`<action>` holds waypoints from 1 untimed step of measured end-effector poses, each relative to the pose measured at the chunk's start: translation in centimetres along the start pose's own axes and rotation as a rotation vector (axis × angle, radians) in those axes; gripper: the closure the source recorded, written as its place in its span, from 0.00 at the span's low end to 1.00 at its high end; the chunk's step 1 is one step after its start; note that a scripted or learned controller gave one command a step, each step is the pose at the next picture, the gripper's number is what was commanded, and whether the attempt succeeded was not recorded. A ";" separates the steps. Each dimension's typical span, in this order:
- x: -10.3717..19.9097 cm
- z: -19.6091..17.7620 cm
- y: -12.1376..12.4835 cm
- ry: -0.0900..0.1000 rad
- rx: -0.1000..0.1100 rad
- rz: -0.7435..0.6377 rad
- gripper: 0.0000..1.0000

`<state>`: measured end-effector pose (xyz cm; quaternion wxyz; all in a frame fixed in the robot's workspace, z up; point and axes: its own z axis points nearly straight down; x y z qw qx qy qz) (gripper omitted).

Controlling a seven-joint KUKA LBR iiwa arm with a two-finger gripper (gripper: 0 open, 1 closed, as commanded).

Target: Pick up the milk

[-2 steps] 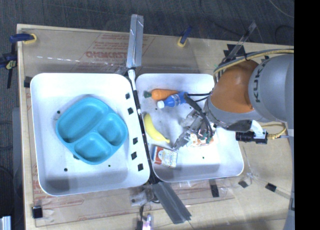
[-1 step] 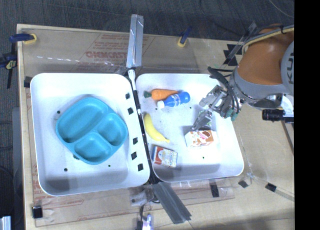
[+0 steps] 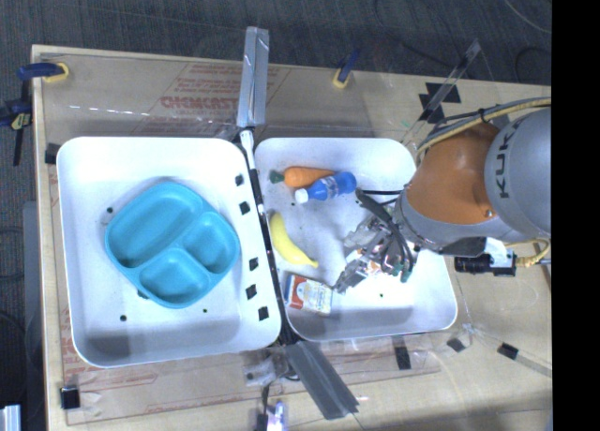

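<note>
While my hand (image 3: 361, 265) hovers low, the milk (image 3: 308, 295) lies flat just beside it.
Finger state: cannot tell. Carton likely light, crushable; grip across its narrow sides.

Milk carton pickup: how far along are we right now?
Done: the arm has reached into the right bin, and the gripper hangs just right of the milk carton. In hand: nothing that I can see; the carton lies flat near the bin's front edge, beside the banana. Left: closing on the carton and lifting it. The carrot and the bottle lie further back.
</note>
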<state>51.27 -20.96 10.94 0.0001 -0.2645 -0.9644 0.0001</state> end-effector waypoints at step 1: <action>3.0 -6.4 -1.8 -0.002 0.000 0.004 0.00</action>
